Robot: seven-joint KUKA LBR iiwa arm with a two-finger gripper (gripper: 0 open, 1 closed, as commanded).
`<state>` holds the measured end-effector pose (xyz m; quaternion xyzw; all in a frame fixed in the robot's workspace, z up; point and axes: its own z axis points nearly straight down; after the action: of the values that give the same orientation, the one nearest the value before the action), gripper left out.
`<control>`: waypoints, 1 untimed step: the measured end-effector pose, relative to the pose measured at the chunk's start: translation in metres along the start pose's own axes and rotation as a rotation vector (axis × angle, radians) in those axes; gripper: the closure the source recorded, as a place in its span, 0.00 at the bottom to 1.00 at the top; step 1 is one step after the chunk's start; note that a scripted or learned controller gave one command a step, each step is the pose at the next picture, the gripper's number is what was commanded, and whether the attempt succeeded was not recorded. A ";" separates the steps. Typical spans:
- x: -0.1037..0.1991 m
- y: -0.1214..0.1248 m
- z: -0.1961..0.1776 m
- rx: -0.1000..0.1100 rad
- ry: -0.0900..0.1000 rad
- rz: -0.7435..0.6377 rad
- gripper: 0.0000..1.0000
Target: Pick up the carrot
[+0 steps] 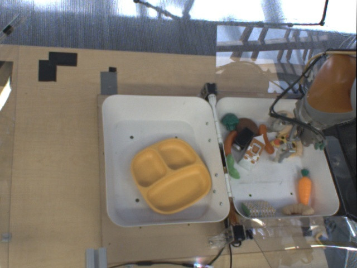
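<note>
Here's the arm [329,91] reaching in from the right, orange band up high, with the gripper [289,144] down over the upper part of the right bin [279,175], right in among a jumble of small toys [251,141]. How wide it stands, or whether anything's caught in it, can't be made out in that clutter. The carrot [304,187] lies apart, lower right of the same bin, long axis running near vertical in the view, green top up, tip down. A yellow divided plate [170,175] sits in the left bin [120,149].
</note>
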<state>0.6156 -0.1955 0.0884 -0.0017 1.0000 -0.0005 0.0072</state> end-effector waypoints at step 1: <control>0.030 -0.010 -0.001 0.001 0.000 -0.127 0.00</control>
<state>0.5858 -0.2052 0.0888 -0.0653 0.9978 -0.0013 0.0070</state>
